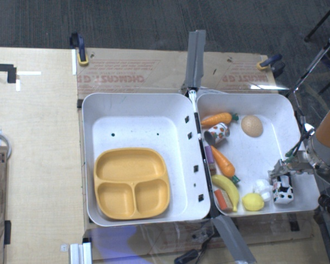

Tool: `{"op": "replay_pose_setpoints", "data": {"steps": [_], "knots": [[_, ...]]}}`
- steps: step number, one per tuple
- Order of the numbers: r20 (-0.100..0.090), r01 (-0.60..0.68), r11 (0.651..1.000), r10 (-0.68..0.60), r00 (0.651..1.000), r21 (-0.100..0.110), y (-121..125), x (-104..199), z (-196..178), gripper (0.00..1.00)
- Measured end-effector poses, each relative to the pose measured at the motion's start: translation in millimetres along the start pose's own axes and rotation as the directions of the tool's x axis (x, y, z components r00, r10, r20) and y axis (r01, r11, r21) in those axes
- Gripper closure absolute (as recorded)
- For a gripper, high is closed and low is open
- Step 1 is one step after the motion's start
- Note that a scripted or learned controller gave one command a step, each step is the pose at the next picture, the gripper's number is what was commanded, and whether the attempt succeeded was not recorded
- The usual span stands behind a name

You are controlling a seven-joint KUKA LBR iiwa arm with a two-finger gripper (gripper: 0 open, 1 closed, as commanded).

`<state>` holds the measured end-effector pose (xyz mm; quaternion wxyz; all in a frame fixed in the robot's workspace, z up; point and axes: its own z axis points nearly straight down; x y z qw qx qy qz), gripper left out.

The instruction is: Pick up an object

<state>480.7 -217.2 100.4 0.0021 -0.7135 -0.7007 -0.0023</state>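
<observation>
The right bin (280,111) holds several toys. An orange carrot (216,119) lies at the back beside a small patterned cup (216,132), with a tan egg-shaped toy (252,126) to their right. A second carrot (222,160), a banana (227,188) and a lemon (253,202) lie along the left and front. A black-and-white spotted toy (284,193) sits at the front right next to a small white object (262,186). My gripper (285,172) hangs low over the bin's right side, just above the spotted toy; whether it touches the toy is unclear.
The left bin (132,111) holds a yellow divided plate (132,183). A grey divider post (195,59) rises between the bins. Clamps (80,51) hold cardboard at the back. The arm's wrist (324,147) comes in over the right rim.
</observation>
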Motion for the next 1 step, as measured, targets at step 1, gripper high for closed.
{"op": "replay_pose_setpoints", "data": {"steps": [1], "knots": [[0.007, -0.121, 0.993, 0.121, 0.993, 0.001, 41.0, 57.8, -95.4, 1.0]]}}
